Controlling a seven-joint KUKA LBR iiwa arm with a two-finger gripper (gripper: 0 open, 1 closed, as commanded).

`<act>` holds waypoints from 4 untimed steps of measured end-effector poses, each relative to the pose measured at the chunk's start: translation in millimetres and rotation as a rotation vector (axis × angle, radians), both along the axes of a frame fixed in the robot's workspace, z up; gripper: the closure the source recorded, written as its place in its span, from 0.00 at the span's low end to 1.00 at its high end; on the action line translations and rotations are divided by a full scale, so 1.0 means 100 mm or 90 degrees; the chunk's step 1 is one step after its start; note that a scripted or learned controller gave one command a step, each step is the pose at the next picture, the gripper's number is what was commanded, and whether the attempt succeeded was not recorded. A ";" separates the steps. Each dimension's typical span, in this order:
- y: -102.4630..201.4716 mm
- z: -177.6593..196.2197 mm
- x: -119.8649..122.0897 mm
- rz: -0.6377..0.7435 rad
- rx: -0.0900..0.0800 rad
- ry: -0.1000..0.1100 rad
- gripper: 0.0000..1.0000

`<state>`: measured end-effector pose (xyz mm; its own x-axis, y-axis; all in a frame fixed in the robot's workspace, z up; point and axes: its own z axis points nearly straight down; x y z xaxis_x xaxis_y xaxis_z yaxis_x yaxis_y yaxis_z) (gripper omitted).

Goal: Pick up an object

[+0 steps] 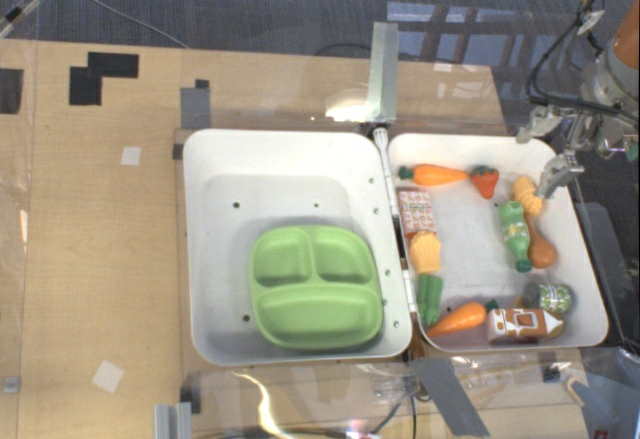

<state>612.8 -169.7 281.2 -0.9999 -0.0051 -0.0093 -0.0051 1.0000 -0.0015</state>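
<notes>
The right bin holds several toy foods. A carrot and a red strawberry lie along its far side. A yellow piece, a green bottle and a brown piece line the right side. A snack packet, corn and a green vegetable run along the left wall. A second carrot, a brown carton and a green can sit at the front. My gripper hangs open over the bin's far right corner, just above the yellow piece, holding nothing.
The left bin holds a green divided plate. A metal post stands behind the seam between the bins. Cables loop beside the arm at the right.
</notes>
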 end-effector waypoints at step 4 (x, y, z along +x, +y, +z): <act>0.17 -0.24 -0.10 -0.246 0.003 -0.008 1.00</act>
